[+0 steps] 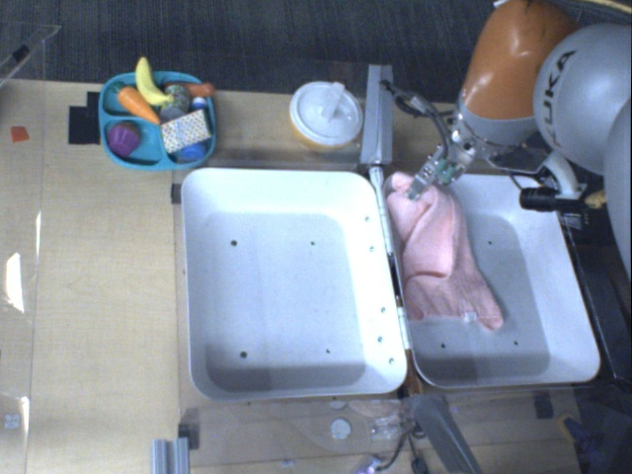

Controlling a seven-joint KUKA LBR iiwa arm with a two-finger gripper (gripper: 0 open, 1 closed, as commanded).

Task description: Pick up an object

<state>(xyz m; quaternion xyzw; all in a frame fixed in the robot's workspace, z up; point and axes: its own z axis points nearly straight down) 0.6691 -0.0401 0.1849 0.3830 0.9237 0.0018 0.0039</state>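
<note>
Up at the far left corner of the right bin [553, 363], the tool [427, 183] is closed on the top edge of a pink cloth [441, 260]. Below it the cloth trails down the bin's left side, beside the left bin [286, 284].

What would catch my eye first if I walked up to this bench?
Probably the big grey and orange arm reaching in from the right, its gripper at the top corner of a pink cloth that lies crumpled in the right bin. Next, the blue tray of bright toy food at the bench's far left corner, with a banana and a carrot in it.
</note>
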